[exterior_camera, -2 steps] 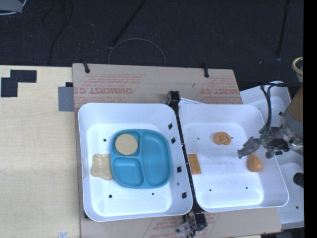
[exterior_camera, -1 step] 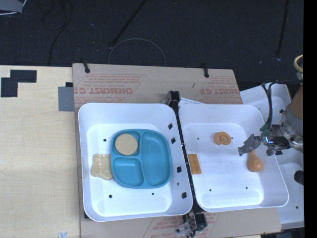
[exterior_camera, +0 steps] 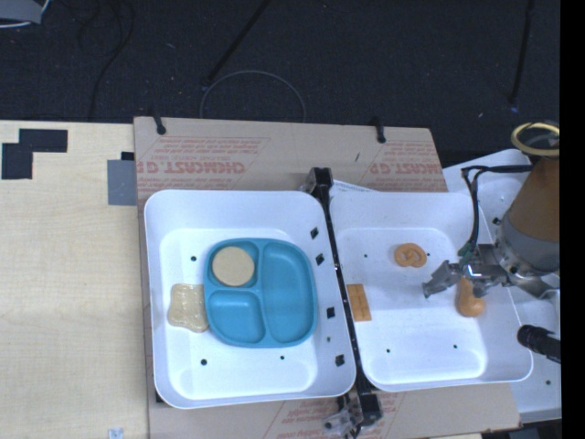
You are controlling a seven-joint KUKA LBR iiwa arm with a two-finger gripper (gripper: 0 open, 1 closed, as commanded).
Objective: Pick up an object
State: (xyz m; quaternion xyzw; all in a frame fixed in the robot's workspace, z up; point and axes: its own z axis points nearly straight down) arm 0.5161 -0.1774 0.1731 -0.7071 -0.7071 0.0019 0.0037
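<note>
In the right bin (exterior_camera: 430, 359) my gripper (exterior_camera: 483, 284) hangs over the right side, fingers spread wide, open. A small orange-brown lump (exterior_camera: 472, 302) lies on the bin floor just beneath it, between the spread fingers and not gripped. An orange ring-shaped piece (exterior_camera: 410, 255) lies to the upper left of the gripper, apart from it. The left bin (exterior_camera: 174, 373) holds a blue divided tray (exterior_camera: 265, 293) with a round tan disc (exterior_camera: 232, 266) in its upper-left compartment. A pale yellow piece (exterior_camera: 187, 306) rests against the tray's left edge.
A black divider bar (exterior_camera: 333, 273) runs between the two bins, with an orange tag (exterior_camera: 358, 303) beside it on the right bin's left wall. The arm's grey and tan body (exterior_camera: 539, 208) rises over the right rim. Cardboard (exterior_camera: 274, 158) lies under the bins.
</note>
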